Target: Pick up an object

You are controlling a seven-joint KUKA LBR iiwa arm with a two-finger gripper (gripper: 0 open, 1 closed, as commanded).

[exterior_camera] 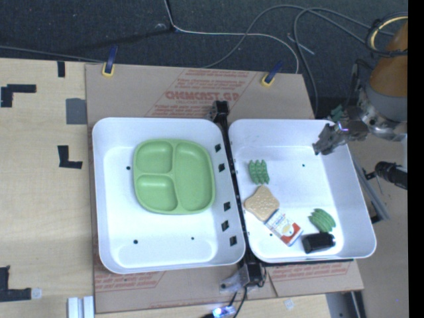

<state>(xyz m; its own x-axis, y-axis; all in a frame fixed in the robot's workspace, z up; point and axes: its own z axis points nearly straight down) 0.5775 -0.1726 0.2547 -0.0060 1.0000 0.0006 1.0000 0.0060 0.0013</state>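
The right bin (pixel 344 177) holds several small objects: a ridged green piece (pixel 259 171), a tan slice of toast (pixel 262 203), a small white and red packet (pixel 285 229), a dark green leafy piece (pixel 322 218) and a black block (pixel 318 242). My gripper (pixel 327 141) hangs at the bin's far right corner, above the rim, well away from all of them. Nothing shows between its fingers.
The left bin (pixel 109 197) holds a light green divided plate (pixel 174 176). Black clips run along the seam between the bins (pixel 228 177). Cables trail across the dark surface behind the bench. Bare white floor lies in the right bin's upper middle.
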